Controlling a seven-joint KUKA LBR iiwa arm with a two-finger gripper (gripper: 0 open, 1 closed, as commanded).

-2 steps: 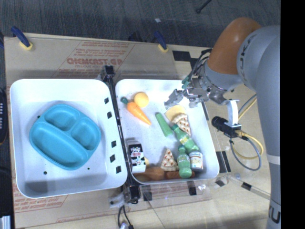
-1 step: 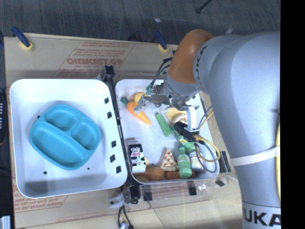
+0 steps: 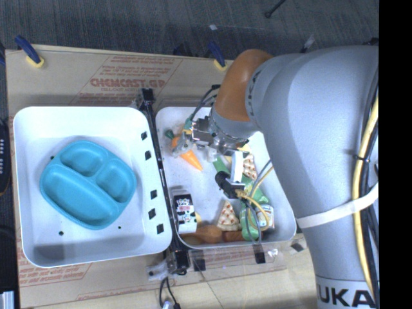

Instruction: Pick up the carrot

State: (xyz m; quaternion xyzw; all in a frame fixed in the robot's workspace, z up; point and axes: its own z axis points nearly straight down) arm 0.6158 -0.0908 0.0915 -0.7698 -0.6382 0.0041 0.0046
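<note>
I see the two-finger gripper point(image 3: 193, 140) low in the right white bin point(image 3: 168, 118), near frame centre; whether it is open or closed I cannot tell; the small orange carrot point(image 3: 191, 159) lies just below it on the bin floor; a pizza-slice toy point(image 3: 226, 217) and a black-and-white carton point(image 3: 185, 211) sit lower; the blue sectioned plastic tray point(image 3: 88, 183) fills the left white bin point(image 3: 26, 127).
</note>
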